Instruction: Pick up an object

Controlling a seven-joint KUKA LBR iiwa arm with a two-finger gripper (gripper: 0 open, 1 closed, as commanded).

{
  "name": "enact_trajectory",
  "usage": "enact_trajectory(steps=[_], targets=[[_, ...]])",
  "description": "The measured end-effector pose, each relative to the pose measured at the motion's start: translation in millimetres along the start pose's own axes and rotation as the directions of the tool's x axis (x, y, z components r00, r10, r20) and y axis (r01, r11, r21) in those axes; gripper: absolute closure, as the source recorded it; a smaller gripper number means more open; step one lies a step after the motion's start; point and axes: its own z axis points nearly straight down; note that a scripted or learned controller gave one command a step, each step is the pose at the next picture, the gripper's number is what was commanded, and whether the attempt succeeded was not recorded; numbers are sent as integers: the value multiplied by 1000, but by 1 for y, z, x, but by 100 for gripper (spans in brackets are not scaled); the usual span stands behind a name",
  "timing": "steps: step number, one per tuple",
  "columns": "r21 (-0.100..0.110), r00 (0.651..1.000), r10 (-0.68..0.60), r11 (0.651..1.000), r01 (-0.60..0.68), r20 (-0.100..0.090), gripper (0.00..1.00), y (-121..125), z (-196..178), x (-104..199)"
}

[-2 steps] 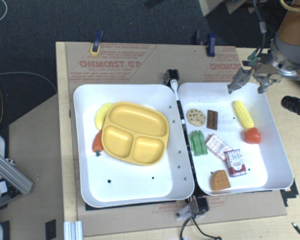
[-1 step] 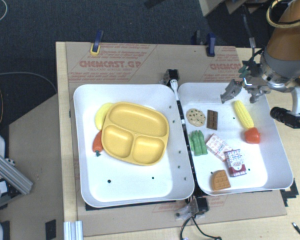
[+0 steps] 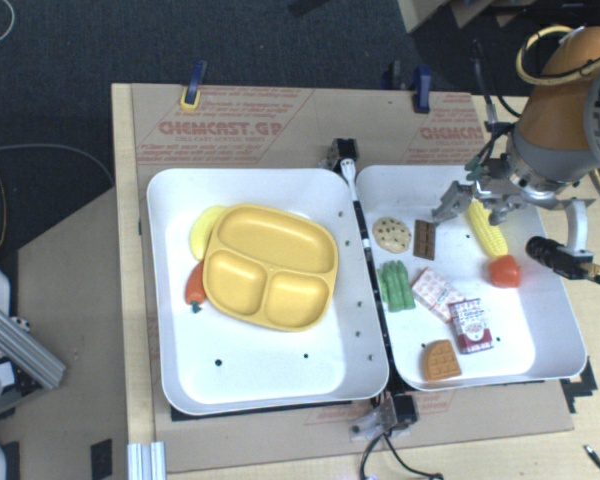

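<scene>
From above, the gripper (image 3: 477, 200) hangs over the right bin (image 3: 555, 353), its fingers spread and holding nothing. The corn (image 3: 486, 228) lies just under and beside it, the tomato (image 3: 505, 271) a little past that, the chocolate (image 3: 425, 239) off toward the bins' divide. This looks like the approach: next it must lower and straddle the corn. The fingertips blur against the wrist, so contact is hard to judge.

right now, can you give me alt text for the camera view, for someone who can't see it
A grey and orange robot arm reaches from the right over the right bin, its hand just above a corn cob. That bin also holds a tomato, cookie, green beans and small packets. The left bin holds a yellow divided plate.
</scene>
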Motion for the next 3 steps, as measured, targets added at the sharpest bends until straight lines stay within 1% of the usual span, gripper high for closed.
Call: enact_trajectory(steps=[1, 2, 3], targets=[[0, 1000, -1, 1000, 1, -1, 0, 0, 48, 9], [-2, 1000, -1, 1000, 1, 0, 0, -1, 74, 10], [-6, 1000, 1, 1000, -1, 1, 100, 0, 61, 10]])
